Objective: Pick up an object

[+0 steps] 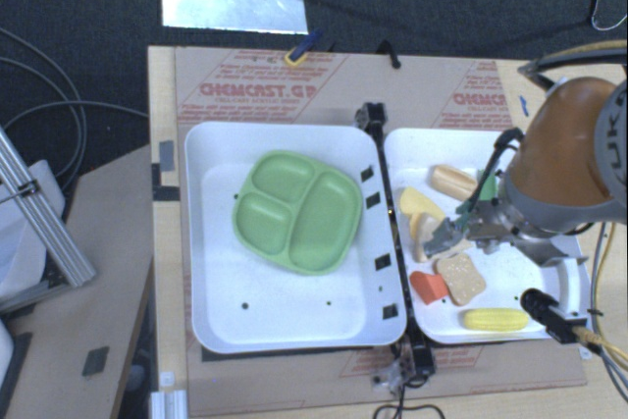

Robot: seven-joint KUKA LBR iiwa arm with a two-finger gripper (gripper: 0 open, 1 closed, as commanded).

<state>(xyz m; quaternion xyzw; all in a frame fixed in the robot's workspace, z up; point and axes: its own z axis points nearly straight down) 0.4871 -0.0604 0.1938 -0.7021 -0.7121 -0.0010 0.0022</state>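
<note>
Two shallow white bins side by side on the bench; left bin (211,211) carrying a green divided plate (297,211), tilted a little in plan, sitting near its middle; right bin (442,334) carrying the small food pieces; a bread roll (452,180) toward the far side, a yellow wedge (417,203) just left of it, a pale curved piece (424,231) nearer, a red piece (428,287) touching a slice of toast (460,277), and a yellow banana-like piece (494,318) against the near wall. Arm reaching in from the right, orange band large above the right bin, gripper (449,235) down low among the pieces, close to the pale curved piece and just beyond the toast. State of the jaws impossible to make out from this slanted view, the tips being dark and partly hidden by the wrist; nothing plainly seen between them. Judged from this, task not yet done: no piece lifted clear, every piece seemingly lying on the bin floor; approach and descent apparently made, grasp and lift left. Likely candidates the pale curved piece or the toast, being nearest the tips; crowding of neighbours a risk for a clean grip.
</note>
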